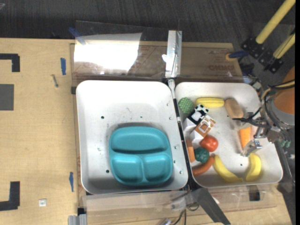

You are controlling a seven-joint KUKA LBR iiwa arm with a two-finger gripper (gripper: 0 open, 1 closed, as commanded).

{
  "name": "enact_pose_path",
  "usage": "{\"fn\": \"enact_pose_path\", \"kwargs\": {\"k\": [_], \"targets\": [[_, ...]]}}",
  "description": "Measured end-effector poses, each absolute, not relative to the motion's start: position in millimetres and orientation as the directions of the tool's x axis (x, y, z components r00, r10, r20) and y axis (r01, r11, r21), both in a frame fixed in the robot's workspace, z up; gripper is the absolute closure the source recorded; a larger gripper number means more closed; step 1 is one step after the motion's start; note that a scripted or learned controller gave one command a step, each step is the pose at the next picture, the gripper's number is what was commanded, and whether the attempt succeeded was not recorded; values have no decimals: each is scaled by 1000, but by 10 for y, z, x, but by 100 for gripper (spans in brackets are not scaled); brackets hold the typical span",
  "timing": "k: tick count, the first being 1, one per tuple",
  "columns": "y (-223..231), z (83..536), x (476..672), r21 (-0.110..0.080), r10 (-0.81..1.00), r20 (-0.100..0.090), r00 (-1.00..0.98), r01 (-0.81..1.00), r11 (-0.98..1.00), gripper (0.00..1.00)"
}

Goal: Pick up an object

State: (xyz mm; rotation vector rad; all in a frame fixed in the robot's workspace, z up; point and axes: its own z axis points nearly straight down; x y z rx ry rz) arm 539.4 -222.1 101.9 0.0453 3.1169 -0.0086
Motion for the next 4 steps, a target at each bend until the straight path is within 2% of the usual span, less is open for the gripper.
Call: {"fn": "enact_pose_path", "kwargs": {"k": [1,2,3,4], "targets": [[-2234,888,5693,-1,70,-10,-997,70,998,0],[-2237,1030,5737,-5,69,-27,-997,69,998,100],[-2234,1019,5732,-5,69,-25,-997,69,998,0],[-2232,887,5774,1,192,-10,-981,192,981,0]]}}
